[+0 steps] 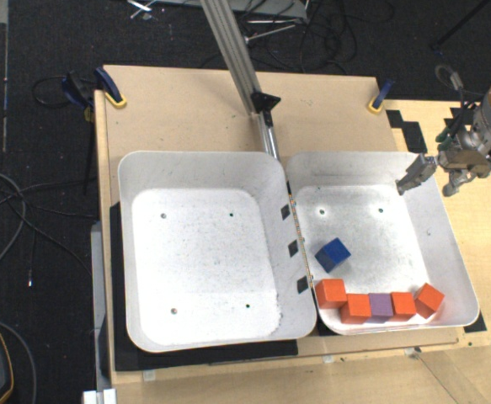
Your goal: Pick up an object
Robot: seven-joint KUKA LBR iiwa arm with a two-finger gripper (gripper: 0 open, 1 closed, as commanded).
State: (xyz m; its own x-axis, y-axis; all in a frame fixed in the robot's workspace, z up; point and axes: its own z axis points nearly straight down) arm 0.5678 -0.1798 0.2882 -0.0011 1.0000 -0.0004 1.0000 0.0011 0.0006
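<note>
A blue cube point(332, 253) lies tilted in the middle of the right bin point(447, 234). Along that bin's front edge runs a row of blocks: an orange one point(330, 292), another orange one point(356, 307), a purple one point(381, 305), an orange one point(403, 304) and an orange one point(429, 299) at the right end. My gripper point(435, 180) hangs over the right bin's far right rim, well away from the blocks. Its two grey fingers point(415, 175) are spread apart with nothing between them.
The left bin point(136, 225) sits beside the right one, with black clips along the shared edge. A grey metal pole point(232, 45) slants in from the top to a mount at the back. Yellow and blue clamps hold the board's far corners.
</note>
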